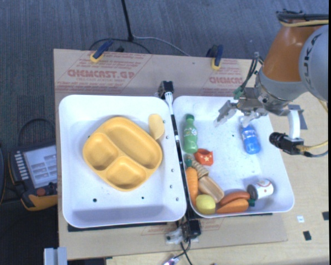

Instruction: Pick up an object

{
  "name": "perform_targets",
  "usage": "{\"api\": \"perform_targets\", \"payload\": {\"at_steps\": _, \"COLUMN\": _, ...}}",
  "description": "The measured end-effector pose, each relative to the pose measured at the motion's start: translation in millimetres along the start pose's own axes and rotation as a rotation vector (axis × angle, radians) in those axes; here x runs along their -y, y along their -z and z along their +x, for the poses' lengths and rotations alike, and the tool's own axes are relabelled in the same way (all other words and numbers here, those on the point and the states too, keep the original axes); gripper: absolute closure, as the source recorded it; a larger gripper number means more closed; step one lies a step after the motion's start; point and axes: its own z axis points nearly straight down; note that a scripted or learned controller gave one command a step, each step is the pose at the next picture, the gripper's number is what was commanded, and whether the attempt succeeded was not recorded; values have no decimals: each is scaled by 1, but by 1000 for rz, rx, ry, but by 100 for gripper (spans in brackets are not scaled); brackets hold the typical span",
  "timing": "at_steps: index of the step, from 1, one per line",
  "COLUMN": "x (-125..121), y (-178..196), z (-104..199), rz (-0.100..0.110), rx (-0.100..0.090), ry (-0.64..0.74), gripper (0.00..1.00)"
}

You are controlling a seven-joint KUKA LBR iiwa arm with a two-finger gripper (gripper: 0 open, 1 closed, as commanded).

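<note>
My gripper (pixel 237 115) hangs over the far part of the right bin (pixel 280 173), its fingers spread open with nothing between them. A small blue bottle (pixel 251 141) lies just in front of it, slightly to its right, with its white cap toward the fingers. Along the bin's left side lie a green bottle (pixel 189 133), a red toy fruit (pixel 204 157) and a carrot (pixel 192 182). At the near edge sit a yellow lemon (pixel 205 204), a tan wooden piece (pixel 211 187), an orange sausage-like toy (pixel 234 202) and a white and red can (pixel 263 189).
The left bin (pixel 77 203) holds a yellow divided plate (pixel 122 152) and a pale yellow piece (pixel 156 126) by its right wall. A black ridge (pixel 174 131) separates the bins. Two clamps (pixel 216 61) grip the board's far edge. The arm's orange band (pixel 284 51) rises at the right.
</note>
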Motion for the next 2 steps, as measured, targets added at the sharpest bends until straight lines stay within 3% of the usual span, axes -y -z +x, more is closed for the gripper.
{"api": "perform_targets", "payload": {"at_steps": 1, "x": -3, "y": -89, "z": -68, "rz": -12, "rx": -8, "ry": -71, "gripper": 0}}
{"api": "perform_targets", "payload": {"at_steps": 2, "x": -8, "y": -110, "z": -68, "rz": -6, "rx": -22, "ry": -64, "gripper": 0}}
